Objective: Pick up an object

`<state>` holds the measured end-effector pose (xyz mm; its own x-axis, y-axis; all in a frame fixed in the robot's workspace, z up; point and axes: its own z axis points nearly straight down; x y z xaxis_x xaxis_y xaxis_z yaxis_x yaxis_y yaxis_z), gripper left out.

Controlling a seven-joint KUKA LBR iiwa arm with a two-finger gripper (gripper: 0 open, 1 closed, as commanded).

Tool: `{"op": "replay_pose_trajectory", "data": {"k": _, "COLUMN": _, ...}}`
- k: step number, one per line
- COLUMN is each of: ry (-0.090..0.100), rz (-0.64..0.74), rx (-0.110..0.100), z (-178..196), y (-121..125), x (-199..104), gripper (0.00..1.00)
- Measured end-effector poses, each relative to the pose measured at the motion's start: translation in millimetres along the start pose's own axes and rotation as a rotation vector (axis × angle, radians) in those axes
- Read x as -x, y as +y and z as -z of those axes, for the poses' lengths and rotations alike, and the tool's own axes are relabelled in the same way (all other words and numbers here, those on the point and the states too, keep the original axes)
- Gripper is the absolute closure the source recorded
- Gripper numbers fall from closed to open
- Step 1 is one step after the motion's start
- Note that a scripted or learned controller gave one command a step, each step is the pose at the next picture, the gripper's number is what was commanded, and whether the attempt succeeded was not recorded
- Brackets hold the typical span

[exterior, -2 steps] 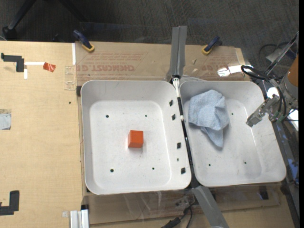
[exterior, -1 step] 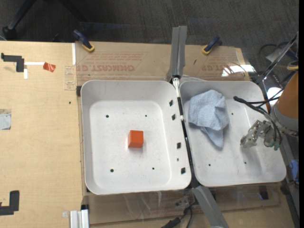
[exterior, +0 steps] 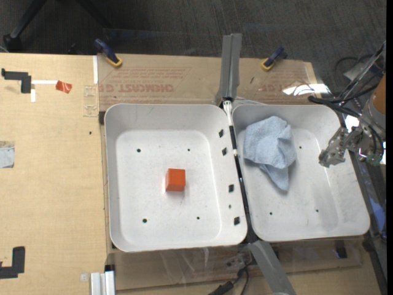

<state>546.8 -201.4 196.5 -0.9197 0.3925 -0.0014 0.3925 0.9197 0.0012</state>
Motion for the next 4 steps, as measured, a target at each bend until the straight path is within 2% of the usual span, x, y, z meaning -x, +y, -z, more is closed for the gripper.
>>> {"op": "replay_pose_trajectory", "data": {"k": 1, "ry": 0.003, "rz": 0.358, "rx": 0.001, "z": -53, "y": -3, "x": 6, "gripper": 1.0}}
{"op": "replay_pose_trajectory", "data": {"k": 2, "ry": -0.003, "rz": 0.413, "rx": 0.001, "z": 45, "y": 45, "x": 91, "gripper": 1.0}}
{"op": "replay_pose_trajectory", "data": {"k": 3, "ry": 0.003, "rz": 0.725, "rx": 0.003, "z": -70, "y": 60, "x": 75, "gripper": 1.0}}
{"op": "replay_pose_trajectory", "data": {"k": 4, "ry": -0.004, "rz": 0.997, "rx": 0.002, "z": 41, "y": 89, "x": 86, "gripper": 1.0}}
